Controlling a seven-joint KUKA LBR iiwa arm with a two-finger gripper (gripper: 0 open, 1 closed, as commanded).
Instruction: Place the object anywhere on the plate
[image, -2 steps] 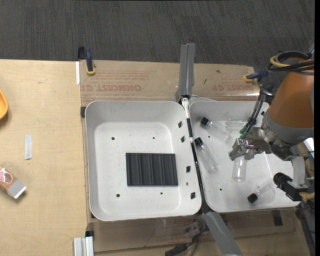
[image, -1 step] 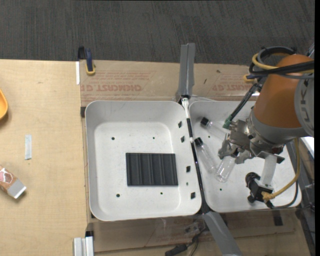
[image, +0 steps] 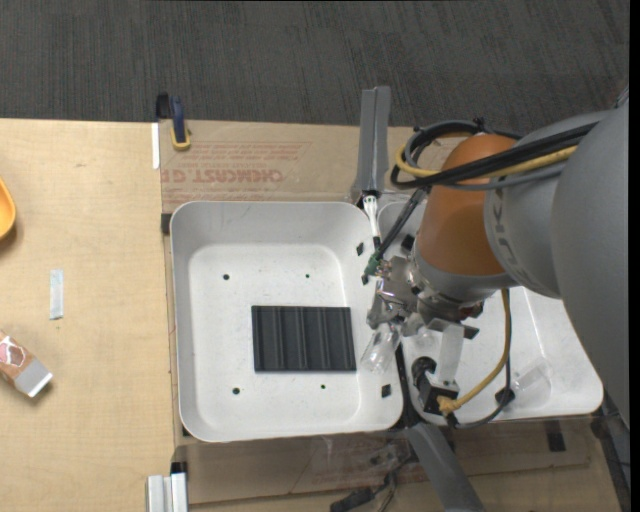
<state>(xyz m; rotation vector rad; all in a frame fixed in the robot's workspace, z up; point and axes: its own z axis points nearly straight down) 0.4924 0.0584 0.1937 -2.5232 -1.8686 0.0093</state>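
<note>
1. Not done. The dark ribbed plate (image: 303, 338) lies in the left bin (image: 200, 300), at 6 o'clock from bin centre, with nothing on it.
2. The gripper (image: 385, 345) hovers at the bins' shared rim, 3 o'clock of the plate.
3. Something clear and glassy sits under the gripper; can't tell if it's the object.
4. Jaws: can't tell, hidden under the wrist.

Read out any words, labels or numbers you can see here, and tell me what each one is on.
Red printing on the cardboard sheet behind the left bin: it shows upside down and mirrored, too blurred to read with confidence.
Wrapped item at the left edge of the bench: its markings are too small to read.
There is no other text.
</note>
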